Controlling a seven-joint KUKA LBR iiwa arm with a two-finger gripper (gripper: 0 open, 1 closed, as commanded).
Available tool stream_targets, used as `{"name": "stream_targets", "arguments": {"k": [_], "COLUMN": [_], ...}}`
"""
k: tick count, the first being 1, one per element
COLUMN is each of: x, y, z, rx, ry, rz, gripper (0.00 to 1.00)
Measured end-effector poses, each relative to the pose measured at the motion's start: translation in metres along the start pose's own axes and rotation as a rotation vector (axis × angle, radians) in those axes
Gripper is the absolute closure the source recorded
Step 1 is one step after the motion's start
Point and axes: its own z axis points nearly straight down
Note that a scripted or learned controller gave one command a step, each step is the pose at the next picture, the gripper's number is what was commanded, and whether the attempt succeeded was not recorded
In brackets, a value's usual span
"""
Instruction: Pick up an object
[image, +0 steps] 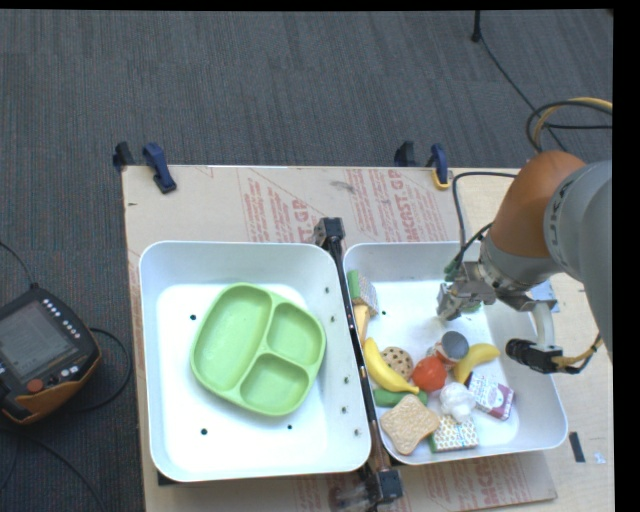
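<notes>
While the gripper (452, 308) hangs over the right bin (540, 425), I cannot tell its state. Just near of it lie a grey-capped object (454, 346), a tomato (429, 373) and two bananas (385, 367). The left bin (160, 400) holds a green divided plate (258, 349).

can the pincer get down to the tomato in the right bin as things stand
Probably yes. The pincer hangs over the right bin, and the tomato lies below it with its top uncovered. A banana and a cookie crowd its left, so a clean grip may be tight.
</notes>
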Motion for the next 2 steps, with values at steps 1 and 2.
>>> {"name": "stream_targets", "arguments": {"k": [1,2], "x": [0.077,0.013], "y": [0.023,0.023], "z": [0.0,0.0], "rx": [0.0,0.0], "ry": [0.001,0.0], "rz": [-0.004,-0.001], "gripper": [1.0,1.0]}}
